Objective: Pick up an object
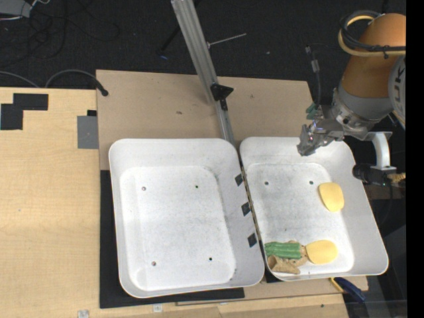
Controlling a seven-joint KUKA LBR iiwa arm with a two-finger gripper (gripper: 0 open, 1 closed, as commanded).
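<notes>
Camera view, from above at a slant: my arm [371, 52] comes in from the right, orange band high, grey wrist below it. My gripper [309, 142] hangs over the far rim of the right bin [371, 244], near its back corner. It shows as a small dark, blurred cluster, so whether it is spread or pressed together I cannot tell. Nothing visible is pinched in it. Right bin holds four things. A yellow oval piece [331, 197] lies alone by the right wall, well apart from my gripper. Along the near wall sits a cluster: a second yellow piece [321, 251], a green ridged item [283, 249] just left of it and touching it, and a tan lumpy item [287, 265] tucked under the green one against the near rim. What these are exactly I cannot make out. The left bin [126, 158] sits beside the right one, their inner rims meeting, with small black clips along that seam. Both bins rest on a brown board [152, 105]; a light wood bench [46, 197] spreads to the left. A slanted metal rail [199, 52] runs down from the top toward the seam.
</notes>
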